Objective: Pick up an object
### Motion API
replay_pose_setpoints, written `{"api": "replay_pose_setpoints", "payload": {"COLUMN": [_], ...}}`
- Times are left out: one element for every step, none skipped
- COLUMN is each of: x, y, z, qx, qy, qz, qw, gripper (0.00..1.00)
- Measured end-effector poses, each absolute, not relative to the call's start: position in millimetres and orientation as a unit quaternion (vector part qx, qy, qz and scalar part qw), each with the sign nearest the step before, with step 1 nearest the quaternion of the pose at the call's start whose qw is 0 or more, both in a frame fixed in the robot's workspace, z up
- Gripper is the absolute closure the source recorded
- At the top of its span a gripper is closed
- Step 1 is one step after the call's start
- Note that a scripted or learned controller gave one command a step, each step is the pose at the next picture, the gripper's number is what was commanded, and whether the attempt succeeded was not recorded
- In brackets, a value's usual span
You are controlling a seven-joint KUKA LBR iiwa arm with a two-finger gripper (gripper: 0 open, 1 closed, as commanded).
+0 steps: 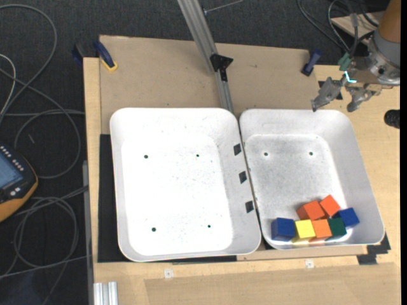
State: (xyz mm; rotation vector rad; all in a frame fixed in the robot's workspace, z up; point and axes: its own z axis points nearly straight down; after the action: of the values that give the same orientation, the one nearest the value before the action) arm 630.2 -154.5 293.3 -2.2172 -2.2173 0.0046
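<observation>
Seven or so coloured blocks (315, 220) cluster in the right bin's (280, 135) near corner while the gripper (337, 95), fingers spread and empty, hangs above the far rim; approach begins, needing descent toward them.

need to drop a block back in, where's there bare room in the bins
The left bin has a bare floor from wall to wall. The right bin is bare across its far and middle floor. It is crowded in its near right corner, where the coloured blocks cluster.

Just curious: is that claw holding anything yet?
No. The gripper hangs open over the right bin's far edge, nothing between its fingers; the blocks lie in the near corner.
</observation>
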Motion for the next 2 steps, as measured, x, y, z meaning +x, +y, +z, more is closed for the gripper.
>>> {"api": "replay_pose_setpoints", "payload": {"x": [630.8,622.7], "y": [-154.4,-148.8], "z": [296.3,238.5], "qx": [-0.707,-0.707], "qy": [-0.708,-0.707], "qz": [0.0004,0.0018], "qw": [0.001,0.003], "gripper": [0.00,0.00]}}
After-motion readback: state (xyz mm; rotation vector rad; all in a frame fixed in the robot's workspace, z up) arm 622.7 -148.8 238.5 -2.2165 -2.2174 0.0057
